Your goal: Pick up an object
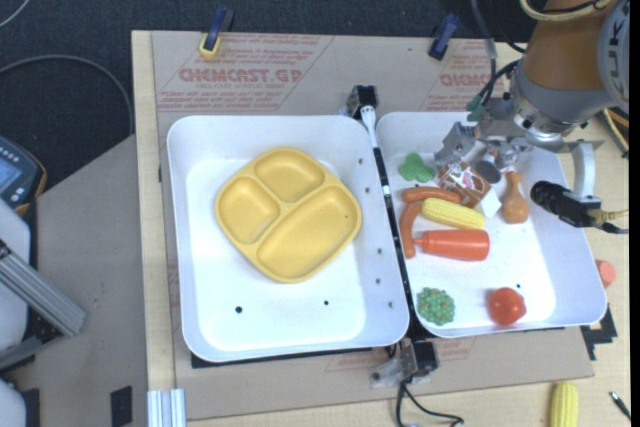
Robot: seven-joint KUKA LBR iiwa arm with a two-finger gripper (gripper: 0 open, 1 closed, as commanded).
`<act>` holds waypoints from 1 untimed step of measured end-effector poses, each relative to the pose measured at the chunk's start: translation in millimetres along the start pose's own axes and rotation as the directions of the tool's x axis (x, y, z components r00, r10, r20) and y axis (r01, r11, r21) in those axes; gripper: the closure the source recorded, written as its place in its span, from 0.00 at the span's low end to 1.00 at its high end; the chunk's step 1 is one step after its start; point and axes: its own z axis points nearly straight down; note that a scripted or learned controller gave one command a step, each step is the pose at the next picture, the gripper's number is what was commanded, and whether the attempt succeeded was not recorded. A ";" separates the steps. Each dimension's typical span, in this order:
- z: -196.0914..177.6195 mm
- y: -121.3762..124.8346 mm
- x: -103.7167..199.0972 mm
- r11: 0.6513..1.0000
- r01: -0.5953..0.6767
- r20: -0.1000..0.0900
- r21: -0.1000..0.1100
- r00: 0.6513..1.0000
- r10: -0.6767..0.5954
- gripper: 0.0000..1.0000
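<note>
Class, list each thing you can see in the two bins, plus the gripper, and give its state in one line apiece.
Yellow divided plate: flat in left bin, compartments bare.
Toy corn cob: lying on its side.
Toy carrot: lying on its side, beside the corn.
Toy tomato: resting near the front wall.
Toy peas: resting near the front wall.
Green leaf toy: lying flat.
Gripper: low over right bin; grasp unclear.

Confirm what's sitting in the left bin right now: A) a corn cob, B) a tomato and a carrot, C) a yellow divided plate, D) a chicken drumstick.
C: the yellow divided plate lies in the left bin, while the tomato, carrot, corn cob and drumstick all lie in the right bin.
</note>
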 end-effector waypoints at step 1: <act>-39.7 -56.4 87.0 1.000 0.006 -0.002 0.003 1.000 -0.006 0.00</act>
